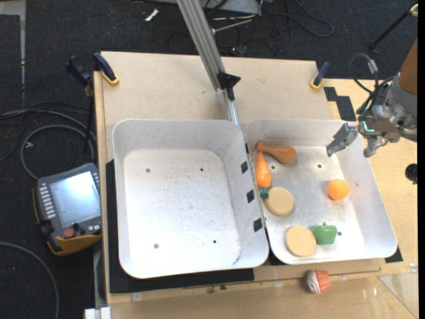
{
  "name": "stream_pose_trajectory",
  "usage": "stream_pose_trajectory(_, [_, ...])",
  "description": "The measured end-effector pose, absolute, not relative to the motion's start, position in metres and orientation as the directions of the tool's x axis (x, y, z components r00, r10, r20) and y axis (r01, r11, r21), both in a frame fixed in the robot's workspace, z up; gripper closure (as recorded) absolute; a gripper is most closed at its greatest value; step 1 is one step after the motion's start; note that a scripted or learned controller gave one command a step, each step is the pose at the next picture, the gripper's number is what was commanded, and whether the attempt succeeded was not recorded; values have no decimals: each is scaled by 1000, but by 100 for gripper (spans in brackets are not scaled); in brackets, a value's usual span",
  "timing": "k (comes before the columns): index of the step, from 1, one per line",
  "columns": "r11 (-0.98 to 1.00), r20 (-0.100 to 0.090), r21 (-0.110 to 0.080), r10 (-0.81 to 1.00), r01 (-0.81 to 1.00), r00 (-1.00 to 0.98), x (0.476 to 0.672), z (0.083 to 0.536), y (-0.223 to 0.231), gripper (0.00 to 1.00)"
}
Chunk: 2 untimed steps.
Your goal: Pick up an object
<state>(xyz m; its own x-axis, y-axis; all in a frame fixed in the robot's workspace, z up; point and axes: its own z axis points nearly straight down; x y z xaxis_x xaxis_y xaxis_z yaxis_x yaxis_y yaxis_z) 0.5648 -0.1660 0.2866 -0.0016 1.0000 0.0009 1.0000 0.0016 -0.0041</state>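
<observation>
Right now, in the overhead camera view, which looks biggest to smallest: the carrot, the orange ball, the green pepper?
1. Long orange toy carrot
2. Green toy pepper and round orange ball: these two look alike in size, too close to rank.

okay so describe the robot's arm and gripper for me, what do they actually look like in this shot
At the right edge of the view, the arm shows a tan-orange band above a grey metal wrist section. Below it, the gripper is a grey, boxy metal unit with a small teal-green light or marking on its body and two flat grey fingers. A thin dark cable loops near the wrist.
</observation>
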Motion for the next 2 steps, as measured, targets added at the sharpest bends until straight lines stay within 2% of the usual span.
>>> stream_pose_trajectory(1, [1,0,0,1000,1000,-1,565,289,-166,0])
stream_pose_trajectory(2, [0,0,-5,1000,1000,0,566,245,-165,0])
